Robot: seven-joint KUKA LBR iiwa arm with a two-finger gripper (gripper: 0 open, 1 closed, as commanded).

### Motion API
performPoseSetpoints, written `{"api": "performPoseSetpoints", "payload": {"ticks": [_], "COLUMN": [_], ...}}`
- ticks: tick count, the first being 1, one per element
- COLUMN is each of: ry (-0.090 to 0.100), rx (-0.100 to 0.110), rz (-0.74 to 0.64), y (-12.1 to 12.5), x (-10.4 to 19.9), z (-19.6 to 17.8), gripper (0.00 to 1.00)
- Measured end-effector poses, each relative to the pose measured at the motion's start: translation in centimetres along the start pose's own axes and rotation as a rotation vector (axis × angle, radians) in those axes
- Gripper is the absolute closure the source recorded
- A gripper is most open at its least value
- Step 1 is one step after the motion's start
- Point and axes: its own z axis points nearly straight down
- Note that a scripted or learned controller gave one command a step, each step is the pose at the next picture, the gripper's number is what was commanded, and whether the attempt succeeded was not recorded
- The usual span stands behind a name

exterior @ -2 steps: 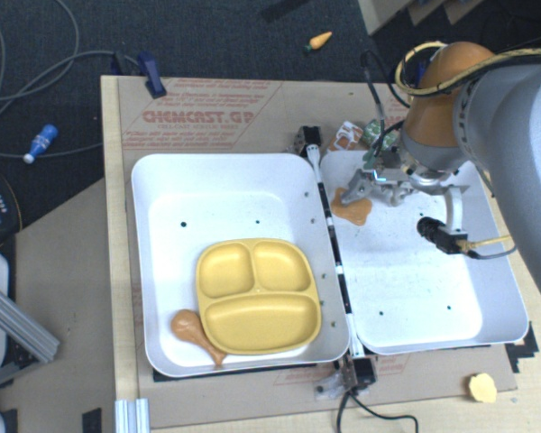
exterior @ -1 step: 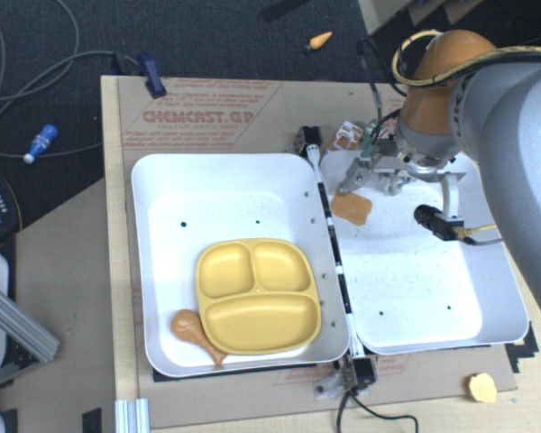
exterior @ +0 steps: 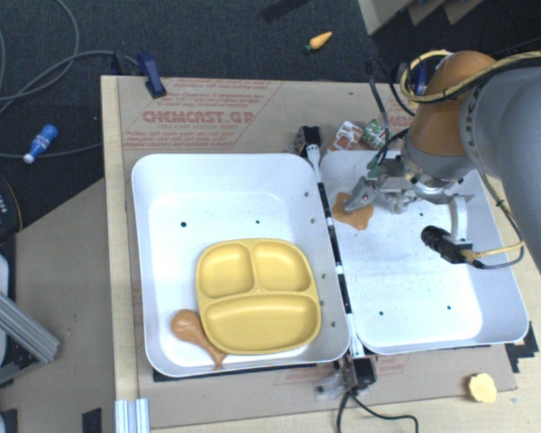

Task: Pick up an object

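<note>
Gripper (exterior: 371, 192) is reaching low over right bin (exterior: 415, 323), apparently lifting tan flat piece (exterior: 353, 211); jaw state undeterminable.

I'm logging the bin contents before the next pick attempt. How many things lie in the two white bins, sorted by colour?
Yellow: 1, the divided plate in the left bin
Orange-tan: 2, the drumstick-shaped toy beside the plate, and the flat piece in the right bin by the gripper
Total: 3
</note>
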Motion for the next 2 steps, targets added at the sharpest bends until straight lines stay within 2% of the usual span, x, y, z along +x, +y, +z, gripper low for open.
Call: {"api": "performPoseSetpoints", "payload": {"ticks": [1, 2], "ry": [0.0, 0.0], "rx": [-0.006, 0.002], "rz": [-0.001, 0.002], "y": [0.2, -6.4], "x": [0.1, -0.6], "z": [-1.1, -2.1], "gripper": [1.0, 1.0]}}
